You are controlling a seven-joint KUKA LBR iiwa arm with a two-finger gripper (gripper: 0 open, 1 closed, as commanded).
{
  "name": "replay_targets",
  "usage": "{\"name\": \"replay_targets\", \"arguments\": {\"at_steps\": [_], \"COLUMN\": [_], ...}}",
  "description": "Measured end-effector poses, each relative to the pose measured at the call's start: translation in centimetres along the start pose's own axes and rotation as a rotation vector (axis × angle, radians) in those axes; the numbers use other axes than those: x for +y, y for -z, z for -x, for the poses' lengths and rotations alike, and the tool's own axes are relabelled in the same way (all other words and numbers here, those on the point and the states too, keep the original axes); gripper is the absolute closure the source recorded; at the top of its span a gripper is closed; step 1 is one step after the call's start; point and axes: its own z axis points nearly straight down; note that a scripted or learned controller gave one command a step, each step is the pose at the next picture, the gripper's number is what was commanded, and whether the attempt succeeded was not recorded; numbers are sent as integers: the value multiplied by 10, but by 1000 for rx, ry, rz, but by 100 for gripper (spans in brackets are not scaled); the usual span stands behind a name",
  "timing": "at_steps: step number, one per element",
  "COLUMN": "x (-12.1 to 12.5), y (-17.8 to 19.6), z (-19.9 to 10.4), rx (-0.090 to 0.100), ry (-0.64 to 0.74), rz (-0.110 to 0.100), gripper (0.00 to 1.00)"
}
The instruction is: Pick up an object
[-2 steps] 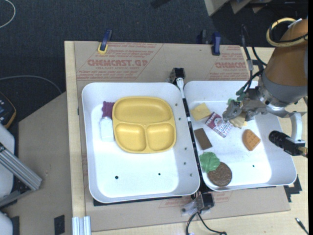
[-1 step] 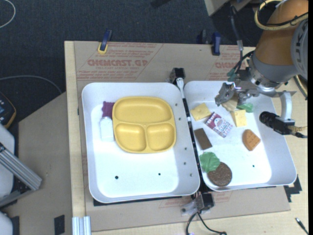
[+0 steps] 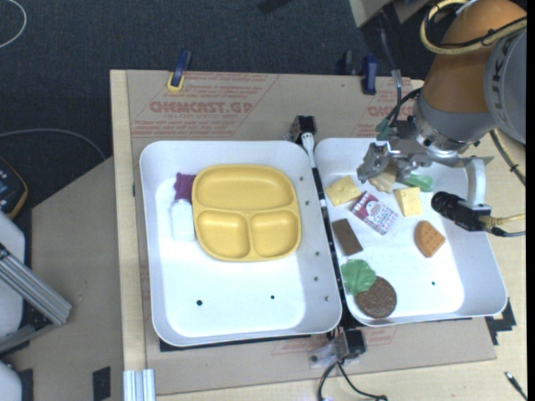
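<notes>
A yellow tray (image 3: 245,210) is sitting in the left bin (image 3: 167,307). In the right bin (image 3: 481,286), small toy foods are lying around. The gripper (image 3: 389,167) is hanging over a yellow cheese piece (image 3: 343,191). I can't tell if it's gripping anything. That cheese is looking light and stiff; grab its flat sides.
</notes>
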Motion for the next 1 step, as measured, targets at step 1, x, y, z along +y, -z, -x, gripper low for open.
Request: {"name": "replay_targets", "arguments": {"at_steps": [1], "x": [-7], "y": [-8], "z": [8], "rx": [0], "ry": [-3], "rz": [-3], "gripper": [100]}}
